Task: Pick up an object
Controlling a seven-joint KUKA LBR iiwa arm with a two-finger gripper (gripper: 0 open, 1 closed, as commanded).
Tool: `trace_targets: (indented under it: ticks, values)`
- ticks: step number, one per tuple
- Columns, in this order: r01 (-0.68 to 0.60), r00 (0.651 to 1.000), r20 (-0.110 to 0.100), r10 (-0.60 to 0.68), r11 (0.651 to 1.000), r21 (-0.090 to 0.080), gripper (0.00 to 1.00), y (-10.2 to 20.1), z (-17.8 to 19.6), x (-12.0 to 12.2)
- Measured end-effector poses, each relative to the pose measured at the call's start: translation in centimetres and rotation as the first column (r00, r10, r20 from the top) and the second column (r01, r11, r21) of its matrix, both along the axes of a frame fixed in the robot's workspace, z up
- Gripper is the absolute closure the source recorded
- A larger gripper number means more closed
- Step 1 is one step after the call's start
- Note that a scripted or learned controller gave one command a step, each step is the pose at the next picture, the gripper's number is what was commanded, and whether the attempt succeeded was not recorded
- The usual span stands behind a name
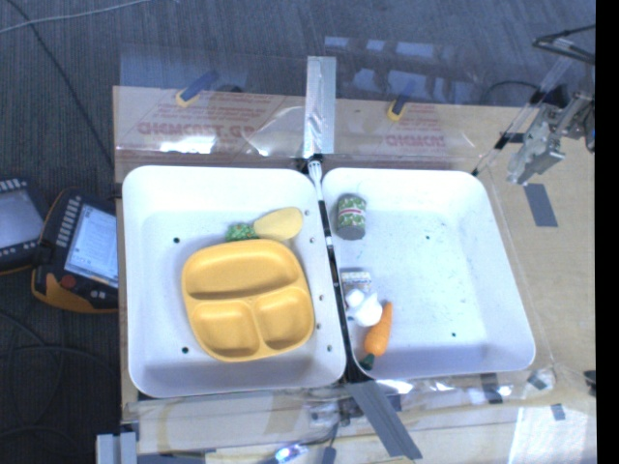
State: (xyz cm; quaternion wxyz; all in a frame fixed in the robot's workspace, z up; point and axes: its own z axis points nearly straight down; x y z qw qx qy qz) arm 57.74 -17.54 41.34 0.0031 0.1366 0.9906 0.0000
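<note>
Carrot (378, 329) near the front wall of the right bin (464, 259).
It lies well apart from the gripper (542, 148) at the counter's (571, 259) far right; jaws' state cannot be told.

Not much to read here tbh. The clear plastic sheet (290, 129) taped down behind the two bins has red printed lettering on it, once behind each bin, but it looks mirrored or upside down and too blurry to make out. The small can (350, 216) in the right bin (464, 259) has a label, unreadable. The handheld screen (92, 245) on the floor shows nothing legible.
</note>
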Motion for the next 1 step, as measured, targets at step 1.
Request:
trace_targets:
  ticks: [1]
  values:
    - [-0.101,0.995,-0.002,0.101,0.995,-0.001,1.0,1.24,1.5,5.58]
